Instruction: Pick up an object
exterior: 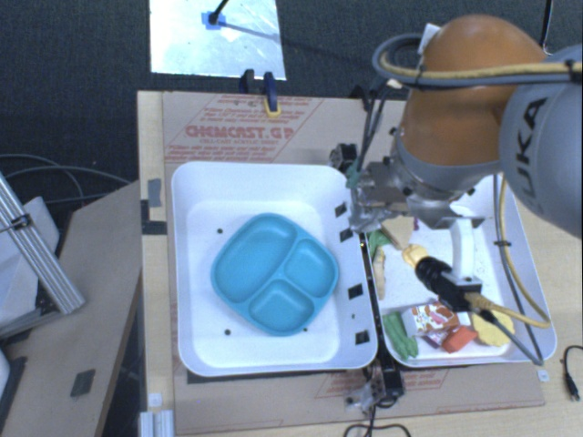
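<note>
The arm's orange and grey wrist hangs over the right bin (531, 285). My gripper (370, 215) is low at that bin's far left corner, close to the divider between the bins. Just beneath it lie a green item (378, 241) and a pale elongated piece (379, 273). Toward the front of the same bin sit a red and white packet (430, 317), a green pod (401, 335), a red piece (460, 338) and a yellow piece (493, 331). A white object (462, 244) lies further back. I see nothing held.
A blue divided plate (275, 273) lies in the middle of the left bin (196, 244). The bins rest on a cardboard sheet (237, 130). A yellow cable (519, 285) loops over the right bin's right side.
</note>
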Robot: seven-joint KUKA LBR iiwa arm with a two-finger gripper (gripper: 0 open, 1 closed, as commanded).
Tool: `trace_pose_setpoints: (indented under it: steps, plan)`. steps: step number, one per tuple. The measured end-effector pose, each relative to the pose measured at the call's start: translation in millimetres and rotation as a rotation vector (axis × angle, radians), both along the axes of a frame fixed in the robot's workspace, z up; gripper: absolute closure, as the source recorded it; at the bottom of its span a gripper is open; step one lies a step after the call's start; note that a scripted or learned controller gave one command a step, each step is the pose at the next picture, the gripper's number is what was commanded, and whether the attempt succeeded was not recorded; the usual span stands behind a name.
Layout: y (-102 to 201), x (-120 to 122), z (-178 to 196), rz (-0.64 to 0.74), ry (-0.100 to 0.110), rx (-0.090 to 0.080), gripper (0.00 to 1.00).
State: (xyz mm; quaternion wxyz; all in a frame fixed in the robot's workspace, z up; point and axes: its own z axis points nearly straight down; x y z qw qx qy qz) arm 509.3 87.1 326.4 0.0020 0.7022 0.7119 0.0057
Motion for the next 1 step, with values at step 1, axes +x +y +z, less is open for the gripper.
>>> trace_pose_setpoints:
  steps: [1]
  plan:
    - [22.1, 0.2, -129.6, -0.011, 0.019, -0.006, 1.00]
